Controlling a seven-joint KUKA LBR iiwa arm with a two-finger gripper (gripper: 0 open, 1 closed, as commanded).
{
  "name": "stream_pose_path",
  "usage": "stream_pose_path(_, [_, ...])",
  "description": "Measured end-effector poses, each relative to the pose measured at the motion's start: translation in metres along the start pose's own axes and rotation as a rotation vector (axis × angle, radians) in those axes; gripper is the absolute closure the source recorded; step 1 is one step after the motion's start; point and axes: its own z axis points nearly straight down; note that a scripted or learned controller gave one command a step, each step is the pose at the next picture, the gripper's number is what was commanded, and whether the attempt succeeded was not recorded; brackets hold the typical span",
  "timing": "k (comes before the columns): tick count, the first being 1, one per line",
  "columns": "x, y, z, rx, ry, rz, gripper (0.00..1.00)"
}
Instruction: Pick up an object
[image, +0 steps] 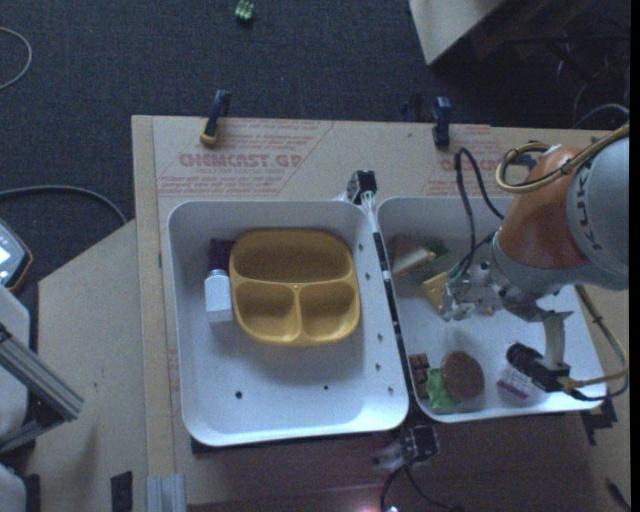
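Overhead slanted view of two shallow white bins set side by side on a desk (250, 160) topped with a tan printed board. The left bin (190, 390) holds a yellow three-compartment tray (294, 285), its long axis running left to right, with the single wide compartment on the far side and the two smaller ones on the near side; a small white bottle (218, 295) stands just beside the tray's left edge, its cap toward the far side, and a dark item is partly hidden behind it. The right bin (400, 215) holds several small food-like pieces: a pale wedge (412, 258) near the far left corner, angled up to the right; a yellowish block (434, 290) just beside the hand; a round brown patty-like disc (463, 375) lying flat near the front wall; a green piece and a small dark block (419, 365) beside the disc; and a white-and-pink item (515, 383) to the right. The grey arm with its orange band (535, 215) reaches in from the right over the right bin, and the hand (458, 303) hangs low near the yellowish block; whether it is open or closed cannot be told at this resolution. Two clamps (214, 118) grip the board's far edge. The floor beyond is dark carpet, with cables trailing across it.
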Motion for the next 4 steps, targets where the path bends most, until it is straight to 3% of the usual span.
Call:
stream_pose_path(2, [0.013,0.009,-0.114,-0.009,-0.002,-0.004,1.00])
stream_pose_path(3, [0.013,0.010,-0.131,-0.006,-0.002,-0.004,1.00])
stream_pose_path(4, [0.060,0.023,-0.125,-0.004,0.000,-0.008,1.00])
